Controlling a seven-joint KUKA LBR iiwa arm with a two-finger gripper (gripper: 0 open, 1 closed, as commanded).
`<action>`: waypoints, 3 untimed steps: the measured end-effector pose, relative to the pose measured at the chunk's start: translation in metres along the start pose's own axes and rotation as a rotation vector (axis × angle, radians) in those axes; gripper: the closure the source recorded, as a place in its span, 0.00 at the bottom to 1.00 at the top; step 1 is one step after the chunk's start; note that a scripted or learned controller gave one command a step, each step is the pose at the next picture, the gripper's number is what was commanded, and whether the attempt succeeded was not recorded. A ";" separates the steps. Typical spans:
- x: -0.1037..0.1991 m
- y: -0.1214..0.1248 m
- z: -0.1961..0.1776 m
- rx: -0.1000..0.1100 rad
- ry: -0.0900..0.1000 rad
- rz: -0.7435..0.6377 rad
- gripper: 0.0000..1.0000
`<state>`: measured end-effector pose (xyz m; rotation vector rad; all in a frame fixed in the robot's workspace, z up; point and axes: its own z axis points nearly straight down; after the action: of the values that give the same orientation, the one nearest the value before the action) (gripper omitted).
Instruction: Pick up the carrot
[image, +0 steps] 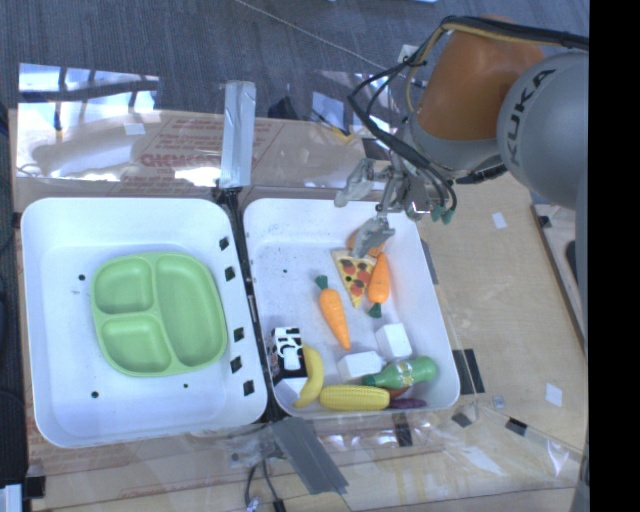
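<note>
Two orange carrots lie in the right bin (262, 300). One carrot (334, 314), with a green top, rests near the bin's middle, pointing toward the front. The other carrot (379, 280) lies just to its right, against a toy pizza slice (354, 272). My gripper (372, 238) hangs over the back of the right bin, its tip just above the pizza slice and the upper end of the right carrot. Nothing is seen held in it. The grey arm with its orange band reaches in from the upper right.
At the front of the right bin lie a banana (313, 374), a corn cob (353, 398), a green bottle (404, 373), white blocks (392, 340) and a black-and-white item (289, 352). The left bin (50, 240) holds a green divided plate (158, 312).
</note>
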<state>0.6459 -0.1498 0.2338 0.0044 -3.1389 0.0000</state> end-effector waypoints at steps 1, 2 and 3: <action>0.019 0.002 0.120 0.002 -0.016 -0.225 0.00; 0.093 0.027 0.145 -0.002 0.002 -0.294 0.00; 0.091 0.029 0.136 -0.002 0.001 -0.301 1.00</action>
<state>0.5543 -0.1206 0.0980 0.4754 -3.1014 -0.0045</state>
